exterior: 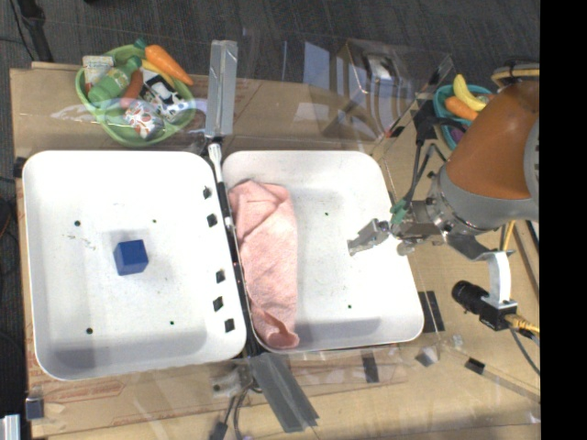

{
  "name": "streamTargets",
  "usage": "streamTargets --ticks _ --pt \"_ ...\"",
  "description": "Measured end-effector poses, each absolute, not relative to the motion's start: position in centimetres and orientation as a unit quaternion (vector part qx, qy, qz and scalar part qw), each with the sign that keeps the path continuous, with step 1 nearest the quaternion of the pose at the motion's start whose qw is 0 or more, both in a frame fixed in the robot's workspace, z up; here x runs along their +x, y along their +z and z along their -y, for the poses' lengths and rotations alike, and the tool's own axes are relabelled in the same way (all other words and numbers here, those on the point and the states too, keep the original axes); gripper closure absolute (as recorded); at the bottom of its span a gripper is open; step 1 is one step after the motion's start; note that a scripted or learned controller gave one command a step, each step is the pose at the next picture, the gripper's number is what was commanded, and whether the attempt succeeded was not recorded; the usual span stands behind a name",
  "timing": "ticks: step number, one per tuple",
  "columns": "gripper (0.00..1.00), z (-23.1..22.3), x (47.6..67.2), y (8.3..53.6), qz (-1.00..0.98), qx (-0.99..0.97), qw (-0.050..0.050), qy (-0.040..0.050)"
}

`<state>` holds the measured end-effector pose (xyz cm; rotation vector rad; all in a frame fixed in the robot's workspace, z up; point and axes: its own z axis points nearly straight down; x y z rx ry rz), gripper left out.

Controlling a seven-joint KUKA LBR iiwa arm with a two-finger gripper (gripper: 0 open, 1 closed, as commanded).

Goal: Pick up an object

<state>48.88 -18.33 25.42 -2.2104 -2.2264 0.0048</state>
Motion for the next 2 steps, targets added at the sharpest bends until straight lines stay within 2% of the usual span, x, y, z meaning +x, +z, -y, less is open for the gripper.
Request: streamTargets --ticks 1,2 --pt "0.00 10.8 55.5 16.4 0.694 -0.720 0.003 0.0025" --pt "0.00 9.0 58.9 15.0 0.674 -0.738 0.002 0.0018"
